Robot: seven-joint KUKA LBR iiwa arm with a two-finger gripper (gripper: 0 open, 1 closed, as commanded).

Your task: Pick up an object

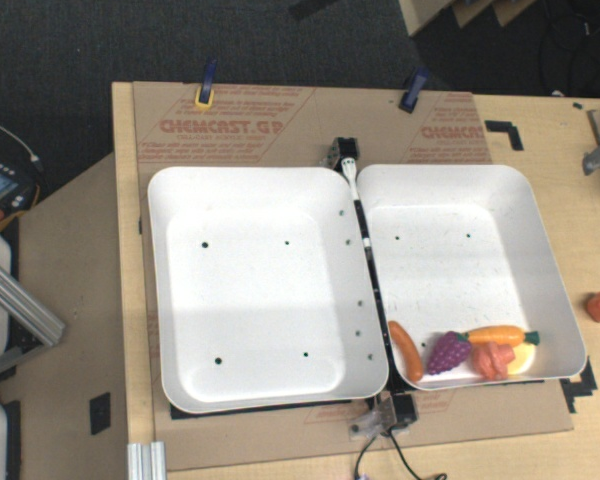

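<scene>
Along the near wall of the right shallow white bin (pixel 540 230), five small toy foods lie crowded together. Furthest left, an orange-red sausage-shaped piece (pixel 405 351) lies slanted, just beside the bin's inner wall. Next to it sits a bunch of purple plastic grapes (pixel 447 352), touching or nearly touching the sausage shape. An orange carrot with a green tip (pixel 501 335) lies roughly level behind a red lumpy piece (pixel 490 361). A pale yellow piece (pixel 521 360) is tucked against the red one; which food these two are cannot be told.

Just beside this bin, the left shallow white bin (pixel 180 268) shows a few dark dots on its floor. Both bins rest on a brown cardboard sheet with red lettering (pixel 230 123), held at its far edge by two blue clamps (pixel 207 83). A small orange-red object (pixel 598 306) lies on the bench to the right of the bins, well apart from the toys.
</scene>
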